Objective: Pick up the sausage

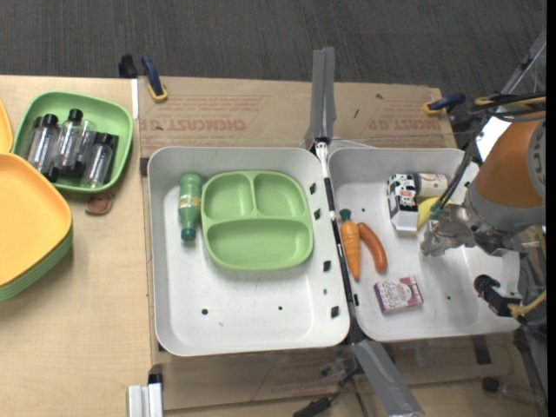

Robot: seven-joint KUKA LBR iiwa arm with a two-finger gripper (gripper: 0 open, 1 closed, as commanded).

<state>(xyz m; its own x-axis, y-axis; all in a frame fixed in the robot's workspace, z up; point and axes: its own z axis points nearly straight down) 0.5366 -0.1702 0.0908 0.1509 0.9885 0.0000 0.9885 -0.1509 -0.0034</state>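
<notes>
The sausage (373,245) is a short reddish-orange link lying on the floor of the right bin (452,315), near its left wall. An orange carrot (350,247) with a green top lies right beside it on the left. My gripper (433,240) hangs low over the right bin, about a hand's width to the right of the sausage and apart from it. Nothing shows in its grasp. The grey wrist and orange-banded arm (511,176) reach in behind it from the right.
In the right bin, a pink box (398,294) lies in front of the sausage. A cow-print carton (404,202) and a yellow item (427,210) sit behind the gripper. The left bin (243,320) holds a green divided plate (257,220) and a green bottle (188,204).
</notes>
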